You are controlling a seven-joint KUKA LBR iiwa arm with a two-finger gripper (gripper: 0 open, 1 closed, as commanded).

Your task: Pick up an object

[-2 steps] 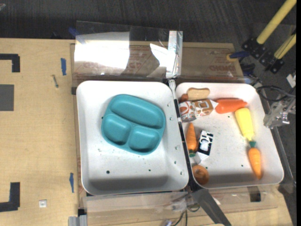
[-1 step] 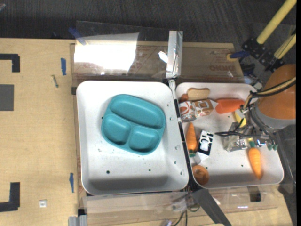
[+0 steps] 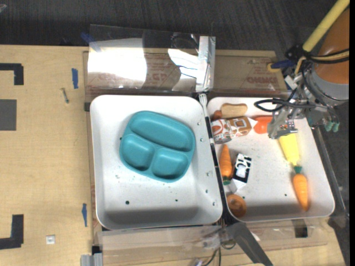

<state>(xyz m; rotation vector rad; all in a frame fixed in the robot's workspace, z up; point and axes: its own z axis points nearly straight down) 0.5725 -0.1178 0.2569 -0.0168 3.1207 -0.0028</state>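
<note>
**Op A:** From my desk the arm [image 3: 333, 43] is cut off at the top right corner, and I can't make out its full shape. The gripper [image 3: 284, 125] hangs over the right bin [image 3: 321, 204], just above a yellow toy [image 3: 289, 147]. Open or closed? I cannot tell — cables and the wrist blur it.

**Op B:** Same here. What's hard to read on your side?

**Op A:** A brown lump [image 3: 237, 205] at the near edge of the right bin, half hidden by the rim. Also a glare patch on the clear sheet [image 3: 144, 65] behind the bins.

**Op B:** And the bench?

**Op A:** Pale wood [image 3: 41, 165] with black marks and bits of blue tape; dark floor beyond. The left bin [image 3: 111, 204] holds a teal divided tray [image 3: 157, 146].

**Op B:** The pick candidates?

**Op A:** All in the right bin — the yellow toy touching a carrot [image 3: 300, 190] below it, a second carrot [image 3: 225, 162] by the left wall, a black-and-white card [image 3: 242, 167] beside that, an orange-and-white packet [image 3: 232, 128] and a bun [image 3: 233, 111] at the far end. I see nothing between the fingers.
</note>
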